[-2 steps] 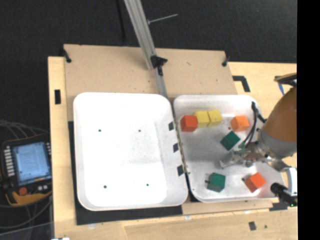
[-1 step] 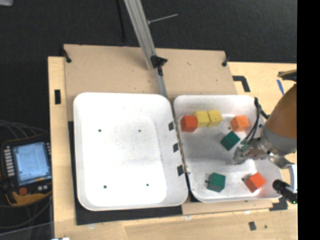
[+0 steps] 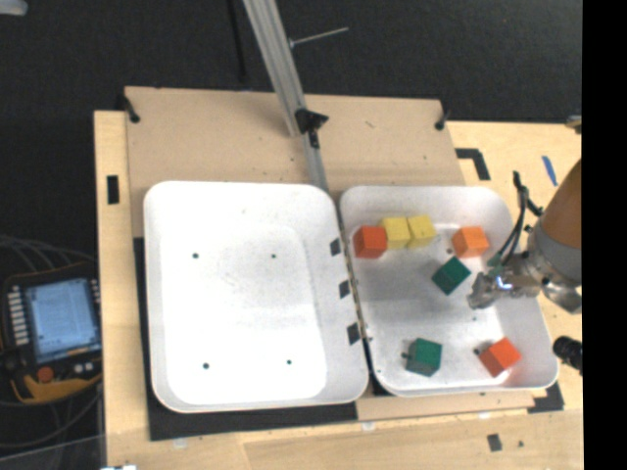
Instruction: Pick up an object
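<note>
Gripper [image 3: 487, 290] parts are seen low over the right bin [image 3: 392, 375], close to its right wall, at the end of the grey arm [image 3: 560, 225] with the orange band. Whether the gripper is apart or together cannot be told, because it is small and blurred. Nothing is seen held by it.

Just to its left, a dark green block [image 3: 451, 276] is found, tilted on the white floor. An orange block [image 3: 471, 240] is placed a little above and behind the gripper. Another orange block [image 3: 500, 356] is set below it, near the front right corner. All three are close, so any one may be the thing to be picked up; the dark green one is judged the most likely.

Farther off, a second green block [image 3: 423, 356] is seen near the front wall. Along the back, a red-orange block [image 3: 369, 241] and two yellow blocks [image 3: 409, 229] are lined up side by side, touching. The left bin [image 3: 162, 292] is well apart from the gripper.

Some things could go wrong from here. The tilted green block could be knocked away if it is met on a corner. It could slip out if it is pinched on its slanted sides. The bin wall is near, so the gripper could be bumped against it.
</note>
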`<state>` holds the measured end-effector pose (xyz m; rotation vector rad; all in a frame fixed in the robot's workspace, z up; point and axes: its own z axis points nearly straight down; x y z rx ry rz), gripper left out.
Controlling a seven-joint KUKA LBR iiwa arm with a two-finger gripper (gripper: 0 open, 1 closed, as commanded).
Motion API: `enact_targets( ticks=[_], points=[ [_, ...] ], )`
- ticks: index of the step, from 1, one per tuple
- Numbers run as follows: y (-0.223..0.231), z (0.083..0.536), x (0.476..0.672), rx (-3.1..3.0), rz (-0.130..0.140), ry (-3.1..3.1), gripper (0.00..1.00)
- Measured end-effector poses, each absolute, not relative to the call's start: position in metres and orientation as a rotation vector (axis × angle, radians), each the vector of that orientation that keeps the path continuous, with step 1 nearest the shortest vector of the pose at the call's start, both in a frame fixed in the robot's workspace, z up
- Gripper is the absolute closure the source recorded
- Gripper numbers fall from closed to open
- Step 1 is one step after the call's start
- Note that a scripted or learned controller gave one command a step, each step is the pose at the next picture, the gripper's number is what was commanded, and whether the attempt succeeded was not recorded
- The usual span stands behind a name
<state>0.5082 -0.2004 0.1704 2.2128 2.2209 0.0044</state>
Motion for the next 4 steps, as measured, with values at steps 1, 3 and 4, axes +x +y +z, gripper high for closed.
enact_targets(
  ticks=[1,3,4],
  points=[
    [-0.204,0.23,0.518,2.212,0.005,2.22,1.0],
    [-0.15,0.253,0.533,2.213,0.002,2.228,1.0],
    [-0.103,0.242,0.544,2.216,-0.001,2.229,1.0]
  ],
)
